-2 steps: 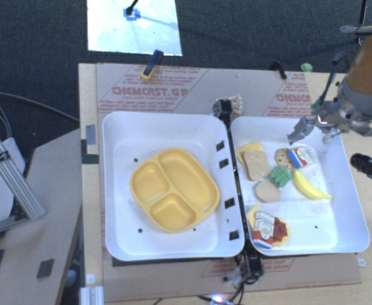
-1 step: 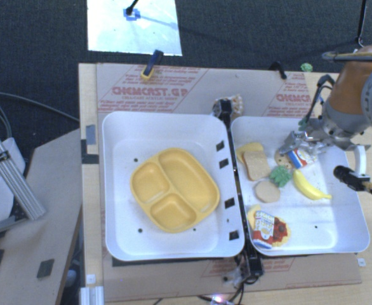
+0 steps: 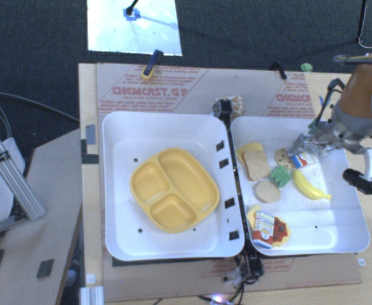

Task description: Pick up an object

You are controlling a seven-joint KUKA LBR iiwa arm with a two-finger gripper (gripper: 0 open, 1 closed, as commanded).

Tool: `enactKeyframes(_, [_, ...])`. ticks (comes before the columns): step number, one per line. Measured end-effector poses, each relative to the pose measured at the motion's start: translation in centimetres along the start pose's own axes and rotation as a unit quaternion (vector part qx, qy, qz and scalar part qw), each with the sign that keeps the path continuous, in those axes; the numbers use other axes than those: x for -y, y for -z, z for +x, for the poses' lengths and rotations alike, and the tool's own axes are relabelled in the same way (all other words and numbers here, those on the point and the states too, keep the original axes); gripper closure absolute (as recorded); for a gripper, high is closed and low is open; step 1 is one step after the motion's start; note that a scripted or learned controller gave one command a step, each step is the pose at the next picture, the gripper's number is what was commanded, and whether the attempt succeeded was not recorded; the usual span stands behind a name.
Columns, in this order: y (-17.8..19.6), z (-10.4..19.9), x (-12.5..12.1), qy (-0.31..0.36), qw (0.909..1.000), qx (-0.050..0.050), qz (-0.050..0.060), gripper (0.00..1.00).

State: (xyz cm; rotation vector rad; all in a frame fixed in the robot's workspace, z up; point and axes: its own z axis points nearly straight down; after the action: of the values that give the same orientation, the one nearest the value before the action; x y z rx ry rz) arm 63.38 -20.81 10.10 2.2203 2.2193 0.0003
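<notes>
The right bin (image 3: 341, 230) holds several toy foods: a bread slice (image 3: 257, 162), a small cookie (image 3: 282, 155), a green broccoli (image 3: 280, 175), a yellow banana (image 3: 311, 186), a tan round piece (image 3: 267, 191) and a red-and-orange packet (image 3: 270, 228) near the front. A small red-and-white item (image 3: 305, 161) lies at the tip of my gripper (image 3: 302, 150). The gripper reaches in low from the right, over the bin's back half, just above that item and beside the cookie. Its tip is too small and dark to read.
The left bin (image 3: 119, 170) holds a yellow divided plate (image 3: 174, 189). A black divider with clips (image 3: 227, 170) runs between the bins. A dark bracket (image 3: 361, 182) juts over the right bin's right rim. A blue-and-yellow tool (image 3: 152, 64) lies on the board behind.
</notes>
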Motion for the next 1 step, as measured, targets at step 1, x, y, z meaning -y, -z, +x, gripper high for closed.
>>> enactKeyframes(1, [-1.58,1.13,-3.30,0.003,1.0000,0.000,-0.002,0.00])
